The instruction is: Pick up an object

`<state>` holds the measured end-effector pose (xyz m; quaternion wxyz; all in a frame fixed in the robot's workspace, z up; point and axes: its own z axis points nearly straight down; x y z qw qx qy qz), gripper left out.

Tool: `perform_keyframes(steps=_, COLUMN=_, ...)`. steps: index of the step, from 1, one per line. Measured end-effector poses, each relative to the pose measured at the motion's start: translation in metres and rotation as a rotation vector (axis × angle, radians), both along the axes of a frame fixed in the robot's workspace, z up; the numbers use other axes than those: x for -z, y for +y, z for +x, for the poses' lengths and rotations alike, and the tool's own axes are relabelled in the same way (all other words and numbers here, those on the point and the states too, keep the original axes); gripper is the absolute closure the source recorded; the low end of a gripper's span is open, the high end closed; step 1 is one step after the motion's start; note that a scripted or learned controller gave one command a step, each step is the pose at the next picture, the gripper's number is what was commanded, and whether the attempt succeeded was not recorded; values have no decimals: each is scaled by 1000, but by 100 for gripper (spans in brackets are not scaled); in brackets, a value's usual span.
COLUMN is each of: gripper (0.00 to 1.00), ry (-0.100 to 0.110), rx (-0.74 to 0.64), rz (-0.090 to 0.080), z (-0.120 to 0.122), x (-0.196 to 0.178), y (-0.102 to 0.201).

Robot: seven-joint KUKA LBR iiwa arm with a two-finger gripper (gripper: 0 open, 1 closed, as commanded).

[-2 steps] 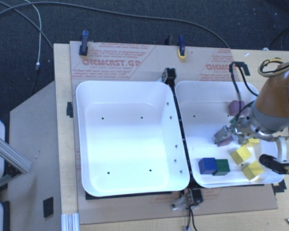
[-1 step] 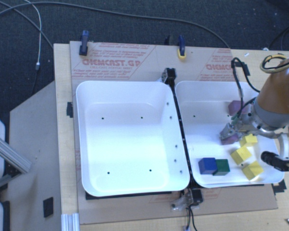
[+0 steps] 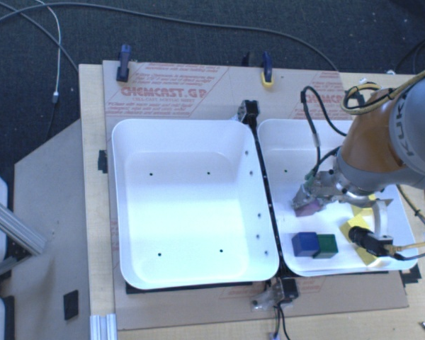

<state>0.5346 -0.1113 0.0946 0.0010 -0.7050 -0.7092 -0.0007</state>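
Tool (image 3: 310,195) low in right shallow white plastic bin (image 3: 290,137), tip at small pinkish-mauve block (image 3: 306,205); grip state unclear. Blue cube (image 3: 305,244) and green cube (image 3: 326,245) lie just toward bin's near wall, touching each other.

Floor: dark blue-grey carpet (image 3: 198,20), fills the 12 o'clock band and runs down the 9 o'clock side. Thin pale cable (image 3: 57,27) loops across it at 10 o'clock. Bench: light wooden board (image 3: 95,190), centre frame, topped by a clear protective sheet with red lettering (image 3: 166,87). Two blue clamps (image 3: 124,61) pin that sheet at 12 o'clock. Aluminium framing (image 3: 10,225) cuts in at 8 o'clock. Light even, soft shadows.
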Motion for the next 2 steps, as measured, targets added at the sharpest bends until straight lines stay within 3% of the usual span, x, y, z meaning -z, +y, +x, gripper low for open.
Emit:
perform_keyframes(steps=1, gripper=100, ry=-10, rx=-2, rz=0, z=36, x=-98, y=73)
perform_keyframes(steps=2, gripper=100, ry=0, rx=0, rz=0, z=-21, x=-93, y=139)
